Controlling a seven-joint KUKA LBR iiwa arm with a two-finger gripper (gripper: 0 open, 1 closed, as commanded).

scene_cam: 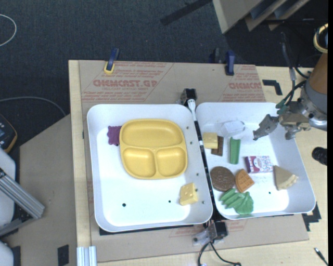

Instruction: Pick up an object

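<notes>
I see a brown board (156, 78) printed CHEMCAST, gripped at its far edge by a yellow clamp (110, 63) and a blue clamp (229, 62). A thin white cable (11, 23) loops over the dark carpet (52, 31) at far left.

Dark speckled carpet floor (62, 31), brown printed board bench top (156, 83) held by blue clamps (110, 61) at its far edge, pale furniture corner (250, 13) top right, aluminium rail (21, 195) at left, cables trailing

A robotics lab: clamped bench board (156, 83), loose cables (31, 101) on dark carpet, aluminium framing (21, 195)
</notes>
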